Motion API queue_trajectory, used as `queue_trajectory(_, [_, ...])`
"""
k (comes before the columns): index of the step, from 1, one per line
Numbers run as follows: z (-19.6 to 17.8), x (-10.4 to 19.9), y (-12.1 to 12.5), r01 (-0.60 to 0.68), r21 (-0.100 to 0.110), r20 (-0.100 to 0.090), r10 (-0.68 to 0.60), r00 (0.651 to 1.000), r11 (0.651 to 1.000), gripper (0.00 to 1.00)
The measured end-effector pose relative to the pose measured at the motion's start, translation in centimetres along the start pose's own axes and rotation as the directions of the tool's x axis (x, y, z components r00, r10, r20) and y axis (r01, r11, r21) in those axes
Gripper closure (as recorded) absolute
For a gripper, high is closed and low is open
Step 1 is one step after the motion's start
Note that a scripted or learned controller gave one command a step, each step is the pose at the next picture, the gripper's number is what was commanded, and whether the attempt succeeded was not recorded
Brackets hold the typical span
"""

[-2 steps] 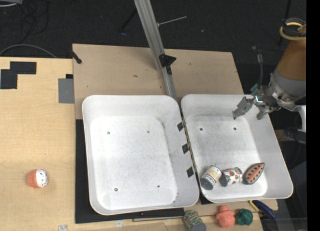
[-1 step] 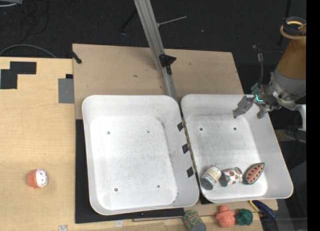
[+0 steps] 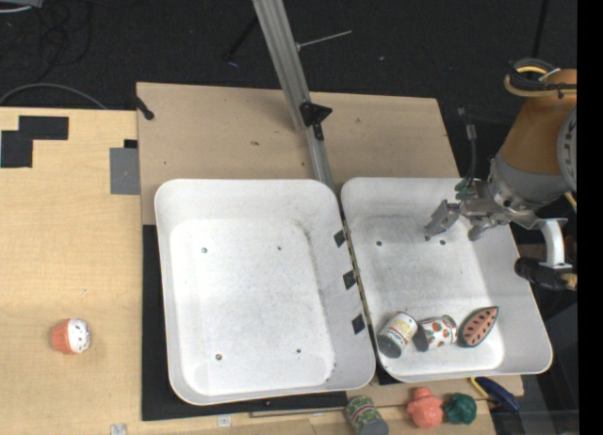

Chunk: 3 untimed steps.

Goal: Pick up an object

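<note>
My gripper (image 3: pixel 462 225) hangs over the upper right part of the right bin (image 3: pixel 424 264), its two fingers spread open with nothing between them. Three small objects lie in a row near the front of that bin: a yellow-banded can (image 3: pixel 398 333) on its side, a white cup with red dots (image 3: pixel 434 331), and a red and dark oval piece (image 3: pixel 478 326). They sit well below the gripper in the view, apart from it.
The left bin (image 3: pixel 245 282) lies beside the right one, with a metal rail (image 3: pixel 287 71) rising behind them. A small orange and white ball (image 3: pixel 71 336) rests on the wooden bench at far left. Red, green and dark toys (image 3: pixel 424 409) lie below the right bin's front edge.
</note>
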<state>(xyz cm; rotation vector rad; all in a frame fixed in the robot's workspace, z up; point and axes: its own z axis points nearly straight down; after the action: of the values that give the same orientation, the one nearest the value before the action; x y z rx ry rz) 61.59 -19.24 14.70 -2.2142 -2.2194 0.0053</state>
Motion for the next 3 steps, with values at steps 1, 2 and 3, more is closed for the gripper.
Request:
queue_trajectory(1, [5.4,0.1,-0.1,-0.001,0.001,0.000,0.001,1.000,1.000,0.00])
queue_trajectory(2, [4.0,0.1,0.0,-0.001,-0.004,0.001,0.001,1.000,1.000,1.00])
queue_trajectory(3, [-1.8,0.0,-0.4,-0.003,-0.005,0.002,0.003,1.000,1.000,1.00])
